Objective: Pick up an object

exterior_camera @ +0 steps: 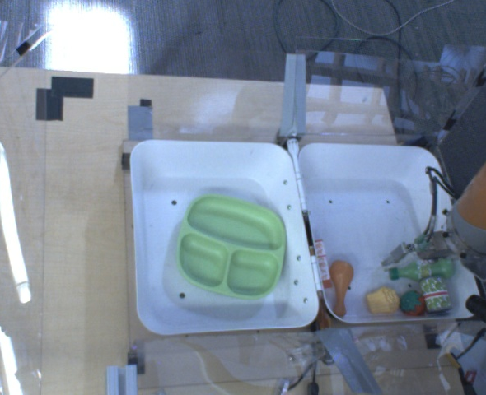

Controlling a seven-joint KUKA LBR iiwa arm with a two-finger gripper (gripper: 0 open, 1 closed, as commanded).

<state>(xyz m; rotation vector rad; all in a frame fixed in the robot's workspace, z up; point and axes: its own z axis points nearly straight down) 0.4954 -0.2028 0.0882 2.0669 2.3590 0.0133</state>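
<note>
Several small objects lie in the front right corner of the right bin (358, 179). They are an orange-brown peg-shaped piece (340, 280), a yellow lump (382, 300), a small green and red ball (411, 304), a green bottle-like item (425, 269) on its side, and a patterned can-like item (436, 295). My gripper (403, 253) is low in this corner, just above the left end of the green bottle-like item. The arm's orange band (483, 197) shows at the right edge. I see nothing lifted off the bin floor.
The left bin (152, 220) holds a green divided plate (231, 244) with three compartments. A ridge (303, 220) separates the two bins. Cables and a clear frame (375, 81) stand behind the right bin. The back half of the right bin is bare floor.
</note>
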